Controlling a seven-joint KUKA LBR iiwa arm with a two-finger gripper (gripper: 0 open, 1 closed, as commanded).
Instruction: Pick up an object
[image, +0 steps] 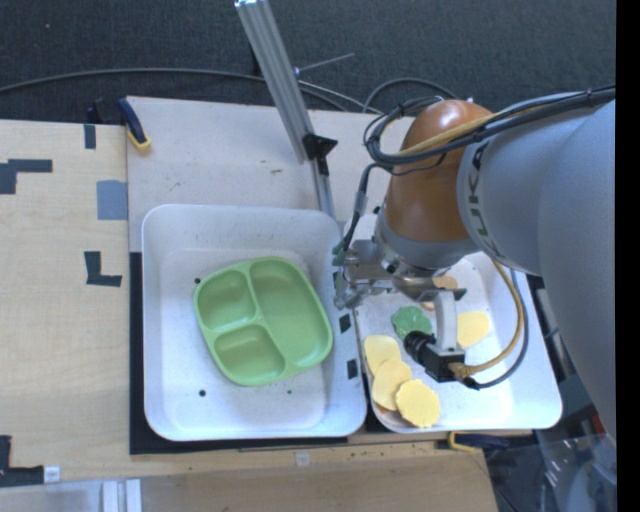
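My gripper (347, 285) hangs low over the left edge of the right bin (520, 405), close to the wall it shares with the left bin (160, 300). Several flat yellow discs lie in the right bin: three overlap at its front left (392, 380) and another rests further right (473, 327). A small green object (409, 321) sits just right of the gripper, partly hidden by the wrist. In the left bin a green divided plate (262, 320) lies flat. Nothing shows between the gripper's tips.
The big grey and orange arm (440, 190) covers the back of the right bin. A slanted metal pole (285, 85) stands behind the bins. A small tan piece (446, 283) peeks out under the wrist.
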